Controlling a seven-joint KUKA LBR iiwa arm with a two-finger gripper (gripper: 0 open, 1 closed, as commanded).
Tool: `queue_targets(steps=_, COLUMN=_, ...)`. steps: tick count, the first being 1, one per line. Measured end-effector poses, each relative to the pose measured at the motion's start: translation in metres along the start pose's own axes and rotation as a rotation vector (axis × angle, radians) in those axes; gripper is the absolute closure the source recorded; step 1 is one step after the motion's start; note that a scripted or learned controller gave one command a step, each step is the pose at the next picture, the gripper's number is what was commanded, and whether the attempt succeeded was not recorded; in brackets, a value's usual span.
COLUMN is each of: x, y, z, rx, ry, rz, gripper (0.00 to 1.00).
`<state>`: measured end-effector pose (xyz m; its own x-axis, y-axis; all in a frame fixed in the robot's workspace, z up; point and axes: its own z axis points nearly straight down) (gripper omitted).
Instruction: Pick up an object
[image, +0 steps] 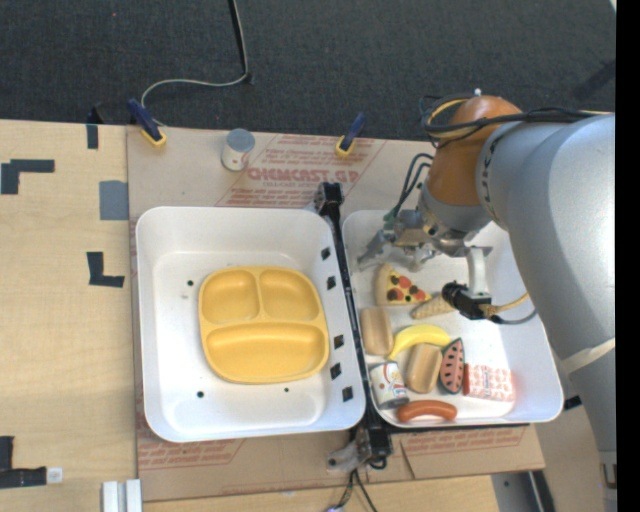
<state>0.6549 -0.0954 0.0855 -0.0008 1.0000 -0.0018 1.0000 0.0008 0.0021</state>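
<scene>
Nearest me in the right bin (540, 400) I see a sausage (427, 411), a watermelon slice (452, 366), a bread roll (421, 368) and a banana (417, 337) crowded together. Farther back lies a pizza slice (402, 289), just below the gripper (405, 243); I cannot tell its state. A yellow divided plate (264, 325) sits in the left bin (170, 400).

floor: dark carpet (300, 50) | bench: pale wood (60, 330) | cover: brown cardboard sheet (290, 170) | light: even
</scene>
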Motion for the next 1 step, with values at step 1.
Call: queue_targets(steps=1, x=0.0002, y=0.0036, z=0.0001, rx=0.002, ry=0.002, rz=-0.001, gripper=0.00)
